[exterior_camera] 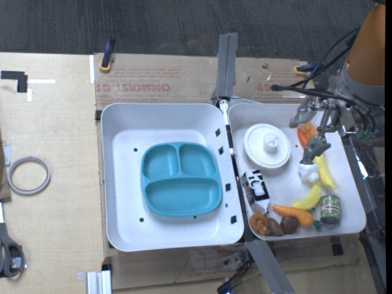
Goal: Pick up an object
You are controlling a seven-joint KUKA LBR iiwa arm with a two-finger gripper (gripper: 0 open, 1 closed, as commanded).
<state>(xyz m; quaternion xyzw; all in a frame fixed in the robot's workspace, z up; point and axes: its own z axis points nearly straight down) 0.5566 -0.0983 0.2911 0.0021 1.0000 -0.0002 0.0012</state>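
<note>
My gripper (pixel 316 141) hangs over the back right part of the right bin (pixel 358 222), beside an orange toy piece (pixel 305 133) and just above a small white object (pixel 309 173). Nothing is visibly held. Around it lie a white round lid (pixel 267 144), two yellow bananas (pixel 325 172) (pixel 308 198), a carrot (pixel 293 212), a green can (pixel 330 208), brown toy foods (pixel 275 225) and a black-and-white item (pixel 256 185).
The left bin (pixel 116 164) holds a blue divided plate (pixel 182 178). A grey bar (pixel 226 66) runs back from between the bins. On the bench at left lie a tape roll (pixel 27 175) and scissors (pixel 9 259). Cables trail behind the arm at right.
</note>
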